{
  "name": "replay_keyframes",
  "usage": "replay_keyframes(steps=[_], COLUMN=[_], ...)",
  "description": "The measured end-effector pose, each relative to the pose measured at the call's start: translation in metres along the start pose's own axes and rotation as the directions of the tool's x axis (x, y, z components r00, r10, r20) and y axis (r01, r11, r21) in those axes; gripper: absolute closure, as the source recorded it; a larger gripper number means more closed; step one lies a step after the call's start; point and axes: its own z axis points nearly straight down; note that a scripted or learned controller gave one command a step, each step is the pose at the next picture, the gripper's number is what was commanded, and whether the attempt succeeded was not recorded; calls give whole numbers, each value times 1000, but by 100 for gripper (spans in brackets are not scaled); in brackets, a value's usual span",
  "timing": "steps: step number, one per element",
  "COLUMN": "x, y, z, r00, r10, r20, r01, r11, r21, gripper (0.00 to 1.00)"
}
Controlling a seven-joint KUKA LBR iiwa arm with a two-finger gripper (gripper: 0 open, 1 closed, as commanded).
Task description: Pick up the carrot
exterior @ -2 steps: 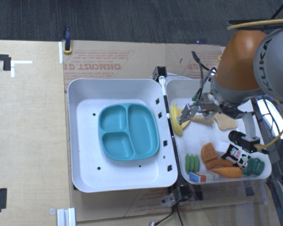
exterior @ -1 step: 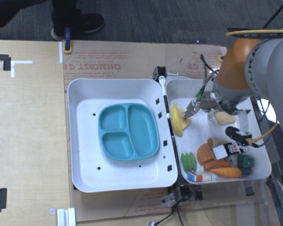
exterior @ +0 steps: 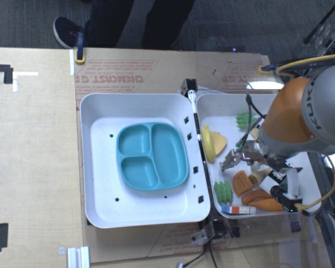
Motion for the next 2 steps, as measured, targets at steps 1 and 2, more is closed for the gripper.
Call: replay_keyframes(steps=[1, 2], x=[0, 46], y=[0, 30], z=[0, -100], r00=[1000, 972], r10=[0, 234], r20=[0, 2], r01=[0, -234], r11=[1000, 972], r21=[-1, -2], gripper=[0, 0])
